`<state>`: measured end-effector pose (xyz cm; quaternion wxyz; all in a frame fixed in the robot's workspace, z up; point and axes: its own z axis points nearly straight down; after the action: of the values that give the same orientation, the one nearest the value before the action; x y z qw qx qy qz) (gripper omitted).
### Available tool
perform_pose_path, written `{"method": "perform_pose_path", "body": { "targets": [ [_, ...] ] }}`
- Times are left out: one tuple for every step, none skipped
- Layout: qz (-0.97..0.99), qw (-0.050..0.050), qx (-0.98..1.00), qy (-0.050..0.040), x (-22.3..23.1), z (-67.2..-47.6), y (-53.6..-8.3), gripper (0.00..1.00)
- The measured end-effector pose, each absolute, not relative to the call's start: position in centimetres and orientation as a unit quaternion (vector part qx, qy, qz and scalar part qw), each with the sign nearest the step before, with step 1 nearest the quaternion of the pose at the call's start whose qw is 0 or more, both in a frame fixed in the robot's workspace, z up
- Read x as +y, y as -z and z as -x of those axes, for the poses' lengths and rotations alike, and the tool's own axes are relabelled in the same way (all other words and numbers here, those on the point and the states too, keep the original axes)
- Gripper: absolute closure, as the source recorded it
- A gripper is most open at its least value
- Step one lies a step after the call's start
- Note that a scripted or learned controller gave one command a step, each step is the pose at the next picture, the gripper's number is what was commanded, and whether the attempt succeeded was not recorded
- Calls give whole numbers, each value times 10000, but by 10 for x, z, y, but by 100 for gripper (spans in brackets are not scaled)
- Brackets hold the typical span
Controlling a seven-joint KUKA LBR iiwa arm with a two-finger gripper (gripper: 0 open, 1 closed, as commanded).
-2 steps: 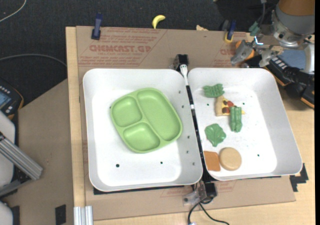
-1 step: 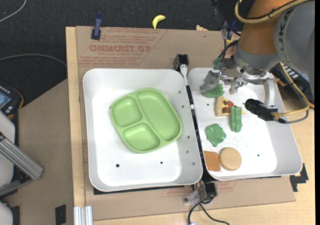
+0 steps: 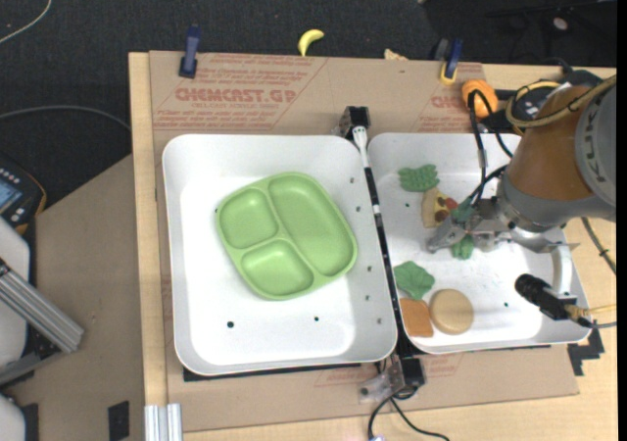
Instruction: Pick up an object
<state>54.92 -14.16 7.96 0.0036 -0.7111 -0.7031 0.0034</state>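
Down in the right bin (image 3: 509, 150), the gripper (image 3: 453, 238) touches a green toy (image 3: 462, 249); jaws' spread unclear.

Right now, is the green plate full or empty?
Empty. The green plate lies flat in the left bin, and all three of its sections show bare green. The toy food sits in the right bin instead.

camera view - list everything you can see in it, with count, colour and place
bins: 2, white, side by side on the bench
divided plate: 1, light green, in the left bin
leafy pieces: 2, green, right bin, one at the far side and one near the front
round piece: 1, tan, front of the right bin
wedge: 1, orange, beside the round piece
clamps: 2, blue, bench's far edge
banana: 1, yellow, floor beyond the bench
arm: 1, grey and orange, from the right
gripper: 1, low over the right bin
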Motion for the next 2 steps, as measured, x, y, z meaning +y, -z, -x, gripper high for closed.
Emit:
{"method": "perform_pose_path", "body": {
  "targets": [
    [7056, 25, -7086, 1, -89, -557, -85, 0],
    [7079, 25, -7063, -11, -95, -519, -85, 0]
  ]
}}
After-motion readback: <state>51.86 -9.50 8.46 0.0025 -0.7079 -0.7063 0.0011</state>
